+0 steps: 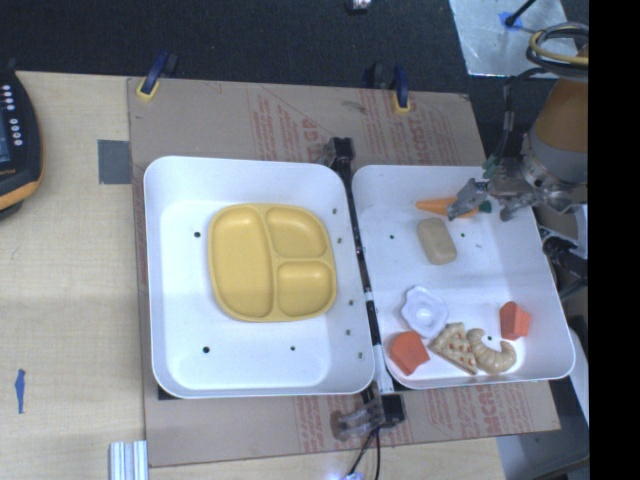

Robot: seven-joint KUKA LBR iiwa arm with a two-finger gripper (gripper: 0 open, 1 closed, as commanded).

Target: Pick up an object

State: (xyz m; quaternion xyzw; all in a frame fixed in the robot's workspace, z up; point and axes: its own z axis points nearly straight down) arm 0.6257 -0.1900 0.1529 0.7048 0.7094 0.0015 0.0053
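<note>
Two-finger grey gripper [468,206] is hovering near the right white bin's [520,243] far edge, its fingers closing around the orange carrot-shaped toy's [436,206] end. Tan oblong block [436,240] is lying just beside; open floor remains mid-bin.

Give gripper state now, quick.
Two-finger gripper: over the right white bin, at the orange carrot-shaped toy; open or closed cannot be told.

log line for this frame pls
arm: reaching in from right | claw: at carrot, right bin far end | grasp: unconfirmed | left bin: yellow tray
</note>
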